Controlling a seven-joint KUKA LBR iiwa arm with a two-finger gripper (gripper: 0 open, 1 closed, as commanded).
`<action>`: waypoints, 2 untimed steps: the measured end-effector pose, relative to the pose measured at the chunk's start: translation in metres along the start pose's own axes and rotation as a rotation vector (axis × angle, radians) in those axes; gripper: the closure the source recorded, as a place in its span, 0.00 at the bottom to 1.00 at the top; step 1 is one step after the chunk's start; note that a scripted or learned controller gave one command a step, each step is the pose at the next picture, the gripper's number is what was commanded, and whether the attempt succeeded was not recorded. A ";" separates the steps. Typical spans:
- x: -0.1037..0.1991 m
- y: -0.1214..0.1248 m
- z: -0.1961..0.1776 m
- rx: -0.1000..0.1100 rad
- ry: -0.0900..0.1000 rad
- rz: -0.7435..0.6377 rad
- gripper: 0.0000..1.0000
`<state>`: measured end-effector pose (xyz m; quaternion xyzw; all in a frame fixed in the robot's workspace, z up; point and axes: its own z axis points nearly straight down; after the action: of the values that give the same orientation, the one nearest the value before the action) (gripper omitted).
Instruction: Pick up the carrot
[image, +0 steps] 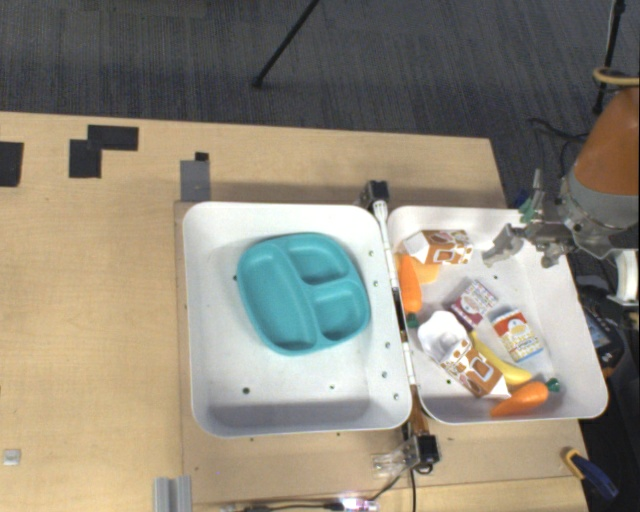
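An orange carrot (522, 397) with a green stem end lies in the front right corner of the right bin (585, 330). A second orange, carrot-like piece (408, 284) lies along that bin's left wall. My gripper (522, 251) hangs over the bin's back right part, its two fingers spread apart with nothing between them. It is well behind the front carrot and to the right of the other orange piece. The grey arm with its orange band (610, 150) comes in from the upper right.
The right bin also holds a small carton (440, 246) at the back, a purple packet (476, 298), a red-and-white box (515, 336), a yellow banana (503, 365) and a white carton (455, 350). A teal divided plate (300, 292) sits in the left bin (215, 400).
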<state>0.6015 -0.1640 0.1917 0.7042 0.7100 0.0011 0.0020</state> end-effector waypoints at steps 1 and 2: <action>0.107 -0.015 0.007 0.002 0.007 0.050 0.00; 0.081 0.016 0.095 -0.004 -0.003 -0.055 0.00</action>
<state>0.6170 -0.0832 0.0969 0.6843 0.7292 0.0012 0.0046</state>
